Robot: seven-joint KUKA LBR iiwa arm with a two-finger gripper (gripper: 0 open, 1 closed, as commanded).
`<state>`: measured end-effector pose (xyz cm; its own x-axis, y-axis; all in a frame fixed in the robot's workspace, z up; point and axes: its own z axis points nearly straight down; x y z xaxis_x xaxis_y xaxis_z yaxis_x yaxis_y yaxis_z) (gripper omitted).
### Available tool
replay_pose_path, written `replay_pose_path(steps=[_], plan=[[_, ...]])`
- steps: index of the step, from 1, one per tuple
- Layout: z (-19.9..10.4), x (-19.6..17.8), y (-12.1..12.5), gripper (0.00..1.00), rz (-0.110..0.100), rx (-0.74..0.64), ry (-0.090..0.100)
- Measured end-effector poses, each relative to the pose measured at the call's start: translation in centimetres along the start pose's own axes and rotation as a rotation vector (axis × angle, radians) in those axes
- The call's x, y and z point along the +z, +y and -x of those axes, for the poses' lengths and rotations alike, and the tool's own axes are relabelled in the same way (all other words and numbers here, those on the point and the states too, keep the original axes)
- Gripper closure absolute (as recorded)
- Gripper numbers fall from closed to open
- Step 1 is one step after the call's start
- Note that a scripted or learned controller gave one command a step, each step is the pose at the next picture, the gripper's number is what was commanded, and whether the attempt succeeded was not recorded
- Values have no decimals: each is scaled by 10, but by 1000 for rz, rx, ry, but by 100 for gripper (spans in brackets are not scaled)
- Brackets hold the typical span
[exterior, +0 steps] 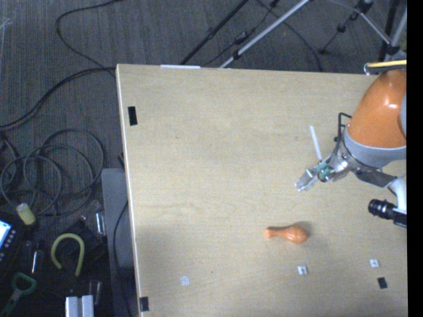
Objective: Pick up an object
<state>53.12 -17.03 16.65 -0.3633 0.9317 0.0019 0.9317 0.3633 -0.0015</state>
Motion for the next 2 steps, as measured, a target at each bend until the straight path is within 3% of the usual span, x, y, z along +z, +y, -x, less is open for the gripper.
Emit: replay_pose_path(steps=[1, 2], plan=[[-45, -33, 50, 100, 1, 75, 0], [-34, -101, 71, 100, -1, 418, -4]])
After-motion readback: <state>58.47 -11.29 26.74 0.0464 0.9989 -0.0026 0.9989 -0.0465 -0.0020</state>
